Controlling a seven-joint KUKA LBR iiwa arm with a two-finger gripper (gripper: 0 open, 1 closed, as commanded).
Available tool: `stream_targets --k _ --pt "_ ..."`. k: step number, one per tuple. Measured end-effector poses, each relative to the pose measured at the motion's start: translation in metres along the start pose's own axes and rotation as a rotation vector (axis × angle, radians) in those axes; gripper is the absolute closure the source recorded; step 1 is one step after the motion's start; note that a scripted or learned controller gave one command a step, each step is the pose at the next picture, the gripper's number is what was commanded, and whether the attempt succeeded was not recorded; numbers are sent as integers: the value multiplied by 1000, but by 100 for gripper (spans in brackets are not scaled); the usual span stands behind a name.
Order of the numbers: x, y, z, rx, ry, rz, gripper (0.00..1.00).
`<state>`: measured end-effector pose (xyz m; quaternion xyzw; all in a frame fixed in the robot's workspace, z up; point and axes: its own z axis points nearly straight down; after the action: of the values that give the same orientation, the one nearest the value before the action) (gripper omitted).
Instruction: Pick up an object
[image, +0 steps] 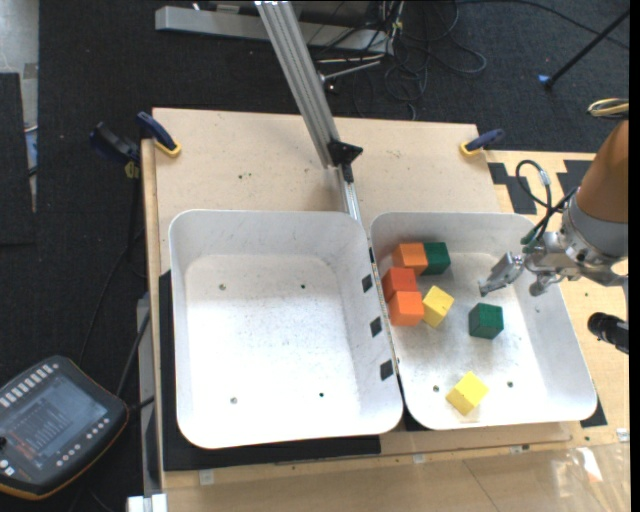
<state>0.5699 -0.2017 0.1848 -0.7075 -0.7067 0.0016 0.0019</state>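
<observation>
Dark floor with cables all round, pale bench (270, 165) in the middle carrying two white bins side by side.

Claw (512, 272) sits over the right bin (560, 345), upper right part, arm (605, 200) coming in from the right. Fingers look spread and nothing sits between them, so I read it as released, holding nothing. It appears to be above the bin floor rather than on it, hard to tell height from this angle.

Nearest item: green cube (486, 321), just below and slightly left of the claw, standing alone with free floor on all sides. Best candidate by my read.

Further left: yellow cube (437, 306), touching or nearly touching the orange block (404, 296), which looks like two orange pieces stacked or butted. Above those, another orange cube (411, 256) against a second green cube (435, 257). This cluster is tight, with poor finger clearance.

Near front edge: lone yellow block (467, 392), also free-standing, tilted relative to the bin sides.

Left bin (270, 320) carries no blocks.

Handling guess: small rigid blocks, probably light wood or plastic, not fragile, won't deform. Smooth flat faces, so may slip if pinched on corners. Grip across two opposite flat faces, claw aligned square to the cube, centred at mid-height. Misalignment would likely twist or push the cube away.
</observation>
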Motion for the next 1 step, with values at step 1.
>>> stream_targets --k 1 --pt "2 2 44 -1 0 -1 0"
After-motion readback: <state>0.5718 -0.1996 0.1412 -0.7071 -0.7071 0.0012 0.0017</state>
